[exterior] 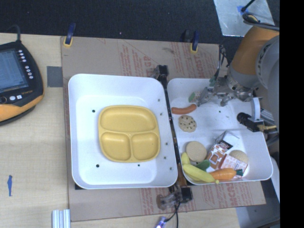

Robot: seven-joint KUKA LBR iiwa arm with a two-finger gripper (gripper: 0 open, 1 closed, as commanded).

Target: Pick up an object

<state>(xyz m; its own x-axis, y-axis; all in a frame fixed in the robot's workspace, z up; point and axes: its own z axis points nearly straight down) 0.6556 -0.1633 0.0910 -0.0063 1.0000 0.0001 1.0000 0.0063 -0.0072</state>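
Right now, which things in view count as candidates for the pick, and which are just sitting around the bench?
For the job:
pincer
hot dog
cookie
banana
carrot
round biscuit
snack packet

Just lying about:
yellow divided plate in the left bin
teach pendant
blue clamps

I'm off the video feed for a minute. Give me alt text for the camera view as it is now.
The gripper hangs over the top of the right bin, above a hot dog and a cookie, with more toy food piled at that bin's lower end. The left bin holds a yellow divided tray.
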